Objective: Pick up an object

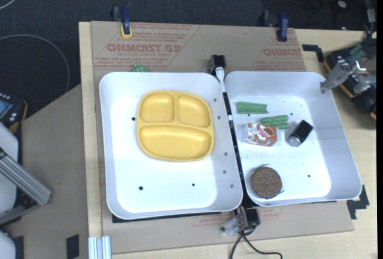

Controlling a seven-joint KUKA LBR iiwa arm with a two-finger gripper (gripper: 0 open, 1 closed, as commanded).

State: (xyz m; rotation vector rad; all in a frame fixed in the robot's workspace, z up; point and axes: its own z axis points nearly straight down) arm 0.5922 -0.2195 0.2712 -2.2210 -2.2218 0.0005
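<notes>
Right bin (335,150): two green pods (251,107), brown disc (266,182), black cylinder (300,132); tool (346,72) at rim, state indiscernible.

board, left print (142,47): "chemcast gp" is read in faded red letters on the brown board under the bins, above the left bin; the last letters are blurred.
board, right print (280,51): the same red wording is seen upside down above the right bin, partly cut off, so only "chemcas" can be made out.
packet (261,134): red and white printing is seen on the small packet in the right bin, but no words can be read.
</notes>
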